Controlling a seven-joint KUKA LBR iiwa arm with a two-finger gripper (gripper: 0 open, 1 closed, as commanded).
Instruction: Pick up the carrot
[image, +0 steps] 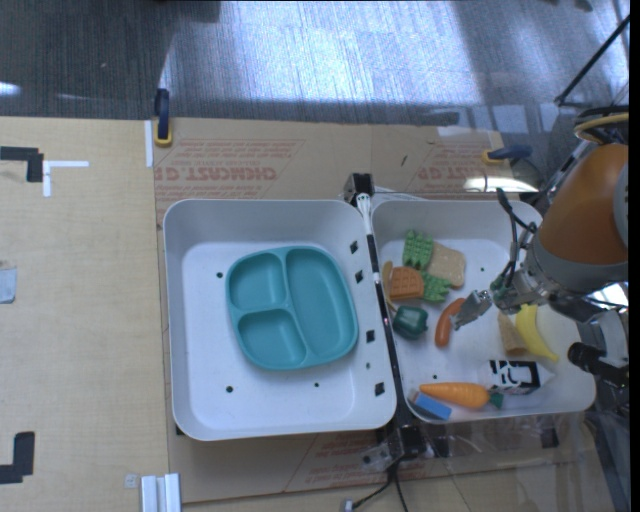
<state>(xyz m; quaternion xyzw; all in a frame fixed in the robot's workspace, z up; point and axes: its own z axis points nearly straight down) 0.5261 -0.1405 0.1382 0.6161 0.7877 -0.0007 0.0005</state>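
We find the gripper (478, 305) low in the right bin (470, 215), its fingers pointing toward the bin's middle. At this slant we cannot tell how its jaws stand, and we see nothing held between them. Directly off its tip lies a small orange-red sausage-shaped piece (448, 322), touching or nearly so; we cannot say which. A banana (534, 332) lies just beside the wrist, with a black-and-white tag (514, 374) below it.

The carrot (458, 395) lies flat near the front wall of the same bin, well apart from the gripper, its length running roughly left to right and its green top (494, 398) toward the right. A small blue block (431, 407) touches or nearly touches its left end.

Further out sit a green pepper (410, 321), a waffle-like orange piece (405, 283), green pieces (418, 249) and a slice of bread (448, 265). The left bin (190, 300) bears a teal divided plate (292, 307).

We judge the carrot a light, stiff toy with a smooth, tapered skin, liable to slide or roll. We recommend closing across its thick middle, clear of the blue block and the front wall.
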